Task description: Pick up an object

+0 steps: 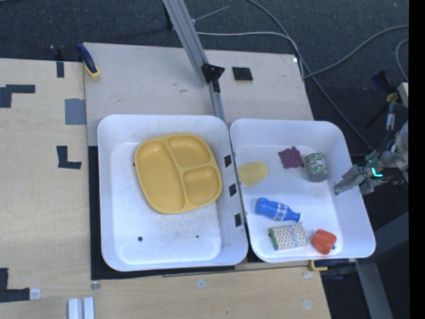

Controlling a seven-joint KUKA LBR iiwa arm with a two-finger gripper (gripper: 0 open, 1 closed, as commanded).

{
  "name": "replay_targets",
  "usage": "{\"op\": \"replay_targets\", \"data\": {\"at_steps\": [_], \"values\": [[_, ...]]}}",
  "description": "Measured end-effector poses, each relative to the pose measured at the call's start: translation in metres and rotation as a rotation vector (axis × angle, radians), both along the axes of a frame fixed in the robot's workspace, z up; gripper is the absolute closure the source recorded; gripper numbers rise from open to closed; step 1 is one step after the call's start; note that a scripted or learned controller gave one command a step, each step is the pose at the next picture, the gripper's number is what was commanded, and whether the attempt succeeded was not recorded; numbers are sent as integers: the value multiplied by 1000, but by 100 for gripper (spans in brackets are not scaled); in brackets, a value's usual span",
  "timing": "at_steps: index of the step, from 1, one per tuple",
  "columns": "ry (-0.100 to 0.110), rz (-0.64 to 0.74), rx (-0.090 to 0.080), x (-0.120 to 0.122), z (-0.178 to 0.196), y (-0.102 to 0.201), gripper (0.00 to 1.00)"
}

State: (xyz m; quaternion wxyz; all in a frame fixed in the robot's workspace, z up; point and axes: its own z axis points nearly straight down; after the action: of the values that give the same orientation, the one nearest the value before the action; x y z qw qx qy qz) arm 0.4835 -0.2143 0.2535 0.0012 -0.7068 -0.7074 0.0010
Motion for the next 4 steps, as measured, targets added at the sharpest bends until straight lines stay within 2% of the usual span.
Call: {"op": "replay_targets", "data": {"at_steps": [1, 3, 4], "values": [[-2, 0, 0, 0, 1, 0, 0], [3, 0, 1, 5, -89, 7, 0], [-2, -2, 0, 10, -150, 7, 0]]}}
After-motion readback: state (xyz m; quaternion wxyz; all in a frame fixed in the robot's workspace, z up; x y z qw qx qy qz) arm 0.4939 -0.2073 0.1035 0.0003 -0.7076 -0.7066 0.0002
